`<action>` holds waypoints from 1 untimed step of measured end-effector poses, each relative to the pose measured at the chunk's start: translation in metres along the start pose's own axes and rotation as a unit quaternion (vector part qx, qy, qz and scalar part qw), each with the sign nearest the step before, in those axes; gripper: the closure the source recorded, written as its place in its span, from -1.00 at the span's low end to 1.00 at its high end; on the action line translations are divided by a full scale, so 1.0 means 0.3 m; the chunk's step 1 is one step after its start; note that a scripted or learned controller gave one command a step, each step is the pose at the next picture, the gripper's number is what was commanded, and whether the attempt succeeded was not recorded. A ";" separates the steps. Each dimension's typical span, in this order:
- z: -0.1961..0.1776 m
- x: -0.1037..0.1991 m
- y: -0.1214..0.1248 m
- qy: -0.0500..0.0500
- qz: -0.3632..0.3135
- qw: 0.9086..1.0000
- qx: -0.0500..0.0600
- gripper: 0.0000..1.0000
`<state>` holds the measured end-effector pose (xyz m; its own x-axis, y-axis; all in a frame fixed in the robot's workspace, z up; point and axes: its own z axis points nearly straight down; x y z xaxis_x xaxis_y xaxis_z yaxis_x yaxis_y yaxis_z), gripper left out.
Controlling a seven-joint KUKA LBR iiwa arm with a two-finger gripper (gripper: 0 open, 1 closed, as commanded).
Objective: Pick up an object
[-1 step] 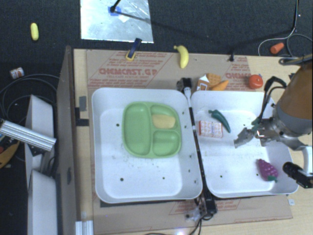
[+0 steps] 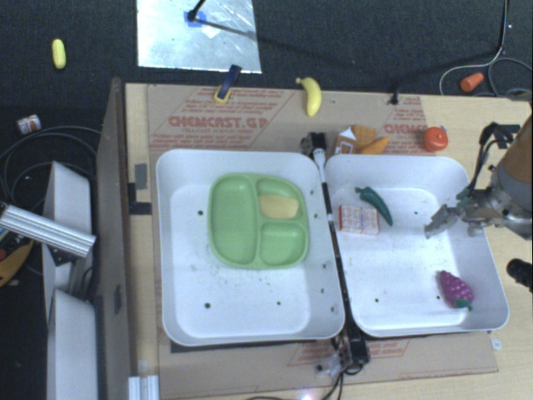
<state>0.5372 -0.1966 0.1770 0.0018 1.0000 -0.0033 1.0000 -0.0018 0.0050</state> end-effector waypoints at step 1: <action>0.027 0.007 0.263 0.000 -0.005 1.000 -0.002 -1.00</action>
<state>0.6161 -0.1948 0.1691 -0.0076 1.0000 -0.0025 0.9999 0.0077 0.0092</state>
